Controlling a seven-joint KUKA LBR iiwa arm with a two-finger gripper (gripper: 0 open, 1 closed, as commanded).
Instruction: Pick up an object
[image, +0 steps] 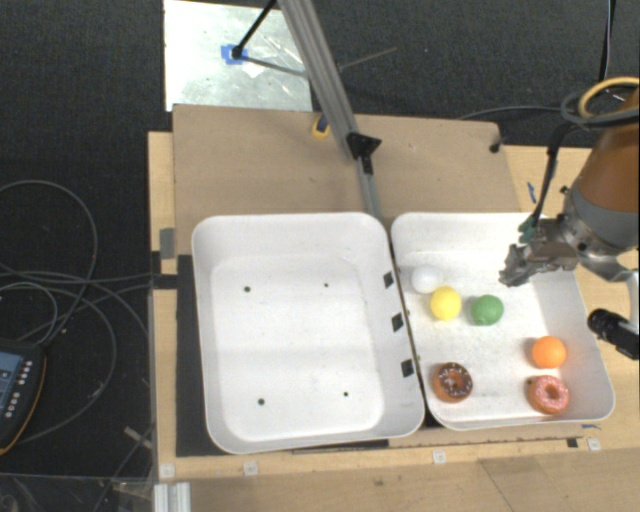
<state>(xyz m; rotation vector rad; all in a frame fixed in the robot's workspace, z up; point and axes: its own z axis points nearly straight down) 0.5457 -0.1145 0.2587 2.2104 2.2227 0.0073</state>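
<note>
While the grey arm with its orange band (608, 180) reaches in from three o'clock, its gripper (522, 264) hangs over the upper part of the right bin (480, 228), dark and blurred against the white floor; whether its fingers are spread or closed cannot be told, and nothing can be seen between them. Six small objects lie in that bin. A white ball (426, 279) sits near the bin's nine o'clock wall, with a yellow ball (445, 304) just beside it at about five o'clock. A green ball (487, 310) rests near the yellow one at three o'clock, below the gripper at roughly seven o'clock from it and apart from it. Toward the bin's front edge lie a chocolate doughnut (452, 381), an orange ball (548, 351) and a pink doughnut (548, 394), the pink one directly at six o'clock from the orange ball. At nine o'clock stands the left bin (290, 330), its edge meeting the right bin's along black clips.
</note>
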